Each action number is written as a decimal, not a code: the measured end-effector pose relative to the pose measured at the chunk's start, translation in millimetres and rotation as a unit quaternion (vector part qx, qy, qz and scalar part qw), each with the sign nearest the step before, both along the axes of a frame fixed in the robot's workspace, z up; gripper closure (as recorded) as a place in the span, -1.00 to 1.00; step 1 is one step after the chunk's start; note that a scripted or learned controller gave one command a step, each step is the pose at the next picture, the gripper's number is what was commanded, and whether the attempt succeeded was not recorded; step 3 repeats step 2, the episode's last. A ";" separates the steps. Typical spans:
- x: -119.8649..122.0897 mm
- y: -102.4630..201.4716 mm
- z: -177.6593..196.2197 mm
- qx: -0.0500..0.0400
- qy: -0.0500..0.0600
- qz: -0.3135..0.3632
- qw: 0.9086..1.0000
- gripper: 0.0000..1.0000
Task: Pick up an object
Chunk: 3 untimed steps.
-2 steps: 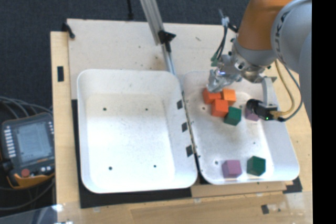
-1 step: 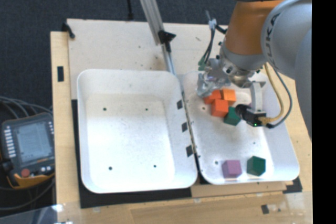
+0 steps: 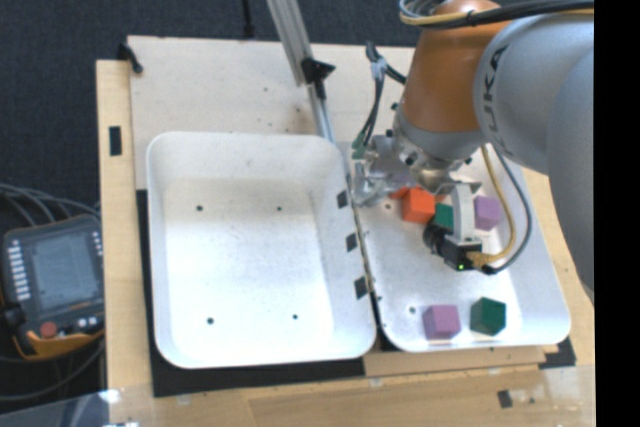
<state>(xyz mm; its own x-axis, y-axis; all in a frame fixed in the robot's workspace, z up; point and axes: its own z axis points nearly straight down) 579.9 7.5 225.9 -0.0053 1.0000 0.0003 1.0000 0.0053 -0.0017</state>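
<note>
While the grey arm hangs over the right bin, an orange block, blocky with no clear long axis, lies just beside the jaws; their opening cannot be told.

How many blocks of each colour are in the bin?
Purple blocks: 2, one near the front and one by the arm
Green blocks: 2, one near the front and one partly hidden
Orange blocks: 1
Total: 5
</note>
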 end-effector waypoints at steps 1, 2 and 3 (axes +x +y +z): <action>-18.9 37.4 2.2 0.001 0.000 0.001 1.000 1.00; -38.5 90.1 2.9 0.001 0.000 0.001 1.000 1.00; -38.5 90.1 2.9 0.001 0.000 0.001 1.000 1.00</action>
